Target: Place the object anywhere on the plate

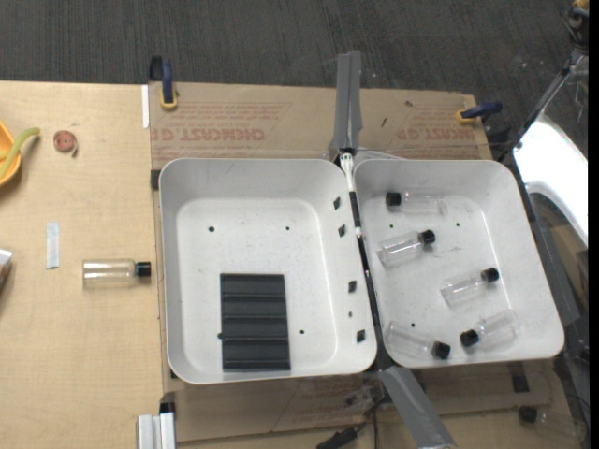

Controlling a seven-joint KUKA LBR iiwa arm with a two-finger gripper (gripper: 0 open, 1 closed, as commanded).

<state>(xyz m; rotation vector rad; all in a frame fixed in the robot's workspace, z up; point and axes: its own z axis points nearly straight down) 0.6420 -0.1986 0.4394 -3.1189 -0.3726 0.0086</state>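
A black ribbed plate [254, 323] lies flat in the near part of the left bin [187, 195]. Several clear vials with black caps lie scattered in the right bin [510, 204]. One vial [413, 200] rests near the back and another [405, 247] near the middle. A third vial [465, 289] sits further right. Two more vials [491, 329] [416, 341] lie along the front wall.
Left of the bins, a further clear vial [110, 270] lies on the wooden bench beside a small white strip [52, 246]. A pink disc [64, 141] and an orange-yellow item [7, 152] sit at the far left. Clamps [165, 84] [477, 112] hold the cardboard behind the bins.
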